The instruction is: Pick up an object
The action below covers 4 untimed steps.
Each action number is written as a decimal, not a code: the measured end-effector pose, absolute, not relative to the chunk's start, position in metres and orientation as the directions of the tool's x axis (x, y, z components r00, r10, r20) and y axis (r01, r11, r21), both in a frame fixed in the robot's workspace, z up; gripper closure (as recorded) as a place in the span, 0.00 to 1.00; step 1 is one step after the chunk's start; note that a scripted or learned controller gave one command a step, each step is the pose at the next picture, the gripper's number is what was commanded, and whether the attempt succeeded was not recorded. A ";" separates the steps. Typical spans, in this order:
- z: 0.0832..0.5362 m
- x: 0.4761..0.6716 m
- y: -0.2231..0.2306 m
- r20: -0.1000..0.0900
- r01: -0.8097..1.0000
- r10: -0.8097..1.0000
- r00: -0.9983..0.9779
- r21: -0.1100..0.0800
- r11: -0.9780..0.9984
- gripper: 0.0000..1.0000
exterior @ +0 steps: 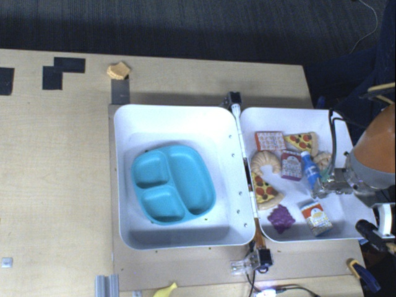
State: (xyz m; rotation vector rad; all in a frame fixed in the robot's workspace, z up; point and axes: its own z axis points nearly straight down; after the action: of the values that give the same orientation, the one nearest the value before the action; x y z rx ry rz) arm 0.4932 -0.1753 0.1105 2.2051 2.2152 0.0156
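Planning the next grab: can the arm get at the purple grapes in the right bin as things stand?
Probably yes. The grapes lie apart near the right bin's front wall, uncovered from above, with the pizza slice just behind and the small carton beside them.

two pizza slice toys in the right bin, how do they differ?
The upper pizza slice toy lies at the bin's far side, beside the red-and-white patterned square card; the lower pizza slice toy lies nearer the divider, below the tan croissant toy. The upper one looks smaller and runs roughly sideways; the lower runs diagonally. Both are yellow with red toppings.
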 end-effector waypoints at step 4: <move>0.100 0.492 -0.178 -0.003 1.000 1.000 -0.004 0.015 0.004 0.00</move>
State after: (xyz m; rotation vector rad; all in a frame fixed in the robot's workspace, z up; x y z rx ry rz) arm 0.4918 -0.1780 0.0998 2.2083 2.2163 0.0126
